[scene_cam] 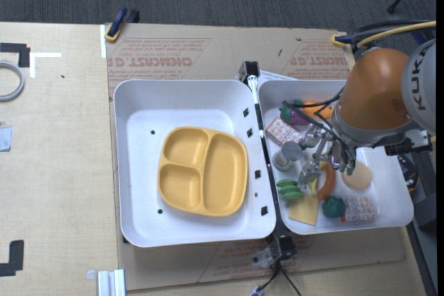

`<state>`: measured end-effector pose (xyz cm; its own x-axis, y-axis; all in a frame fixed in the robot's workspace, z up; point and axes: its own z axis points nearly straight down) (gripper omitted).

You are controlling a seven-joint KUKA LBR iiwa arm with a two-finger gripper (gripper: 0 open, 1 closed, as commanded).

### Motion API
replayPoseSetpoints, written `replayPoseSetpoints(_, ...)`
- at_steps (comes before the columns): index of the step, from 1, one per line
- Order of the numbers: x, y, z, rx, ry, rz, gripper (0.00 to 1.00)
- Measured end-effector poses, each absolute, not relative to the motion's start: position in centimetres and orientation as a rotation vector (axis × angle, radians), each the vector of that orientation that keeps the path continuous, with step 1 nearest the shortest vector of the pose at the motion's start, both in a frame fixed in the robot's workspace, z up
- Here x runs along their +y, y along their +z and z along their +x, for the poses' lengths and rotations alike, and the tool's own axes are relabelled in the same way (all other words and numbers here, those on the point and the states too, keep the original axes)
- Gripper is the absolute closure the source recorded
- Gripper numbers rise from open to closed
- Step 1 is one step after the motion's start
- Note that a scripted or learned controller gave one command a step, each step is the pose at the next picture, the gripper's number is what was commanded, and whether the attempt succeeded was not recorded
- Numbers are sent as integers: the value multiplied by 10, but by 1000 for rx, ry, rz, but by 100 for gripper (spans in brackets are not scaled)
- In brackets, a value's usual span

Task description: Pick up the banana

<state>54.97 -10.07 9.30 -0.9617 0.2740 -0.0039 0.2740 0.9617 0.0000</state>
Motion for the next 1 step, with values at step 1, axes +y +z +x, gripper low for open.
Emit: replayPoseSetpoints(1, -101, 103, 551, 3103, 1, 440, 100)
